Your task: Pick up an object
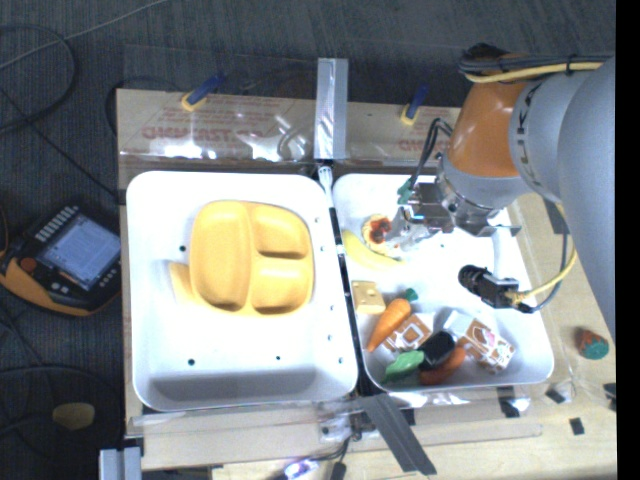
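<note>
Gripper hangs low over the far end of the right shallow white plastic bin, right above a small round toy with a red middle and a pale yellow rim. I cannot tell how the gripper is set or if it has hold of anything, because the dark parts of it blur into the toy.

That little round toy sits near the wall between the two bins, with a pale yellow curved piece under it. It looks like light, hard plastic. It is smooth, so it may slip. Its rim looks like the best place to pinch, from two sides.

Closer to the near end of the same bin lie more toys in a pile: an orange plastic carrot, a small tan block, a green piece, and little boxes with red and white print. They touch each other, so grabbing one could bump the rest.

A big yellow plastic tray with sections rests in the left white bin. It is wide and flat, hard to pinch.
</note>
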Available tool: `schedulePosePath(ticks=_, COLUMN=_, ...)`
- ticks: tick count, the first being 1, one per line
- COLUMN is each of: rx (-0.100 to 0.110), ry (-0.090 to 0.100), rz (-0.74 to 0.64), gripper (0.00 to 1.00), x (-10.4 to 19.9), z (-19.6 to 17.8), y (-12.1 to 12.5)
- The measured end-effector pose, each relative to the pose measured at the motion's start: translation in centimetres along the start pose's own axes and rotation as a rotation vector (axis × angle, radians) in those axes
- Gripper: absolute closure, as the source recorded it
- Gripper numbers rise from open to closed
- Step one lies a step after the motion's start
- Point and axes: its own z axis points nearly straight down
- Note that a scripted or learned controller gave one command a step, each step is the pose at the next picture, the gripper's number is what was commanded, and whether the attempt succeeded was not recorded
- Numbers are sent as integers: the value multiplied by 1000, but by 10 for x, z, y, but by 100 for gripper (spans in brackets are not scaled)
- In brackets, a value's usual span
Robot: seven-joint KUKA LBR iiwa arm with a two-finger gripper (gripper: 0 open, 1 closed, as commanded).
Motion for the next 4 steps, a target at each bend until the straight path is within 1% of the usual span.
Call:
schedulePosePath(ticks=1, rx=0, ry=-1, rz=-49, gripper=100, x=18, z=-37, y=61)
schedulePosePath(ticks=2, rx=2, ry=-3, rz=2, gripper=100, x=8, z=-18, y=1)
schedulePosePath(ticks=3, rx=1, ry=-1, rz=-83, gripper=100, x=-16, z=-67, y=-68)
schedulePosePath(ticks=4, rx=1, ry=0, rz=-83, gripper=0, x=-15, z=-67, y=-68)
